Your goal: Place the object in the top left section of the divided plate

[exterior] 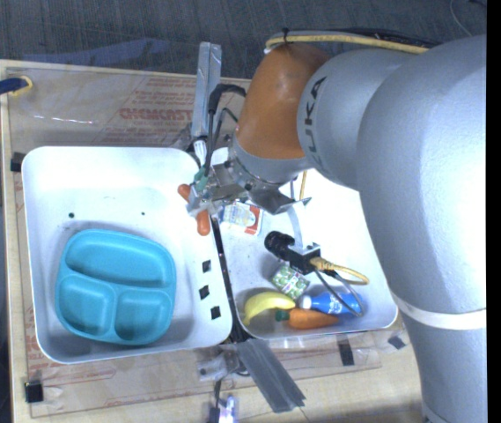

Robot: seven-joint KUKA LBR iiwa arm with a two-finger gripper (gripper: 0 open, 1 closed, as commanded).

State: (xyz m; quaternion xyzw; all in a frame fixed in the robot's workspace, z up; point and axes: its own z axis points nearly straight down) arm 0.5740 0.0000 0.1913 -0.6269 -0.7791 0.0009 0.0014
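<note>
The blue divided plate point(67, 282) lies in the left bin point(47, 183), toward its front left, with nothing in its sections. My gripper point(202, 203) hangs over the wall between the two bins, at the left bin's right edge, well to the right of and behind the plate. A small orange object point(202, 223) shows right at the gripper's tip; whether it is gripped cannot be told. A white packet with red and blue print point(238, 216) lies just right of the gripper.
In the front of the right bin point(369, 263) lie a yellow banana point(268, 304), an orange carrot point(313, 319), a blue bottle point(331, 304) and a green packet point(289, 280). The arm's bulk covers most of that bin.
</note>
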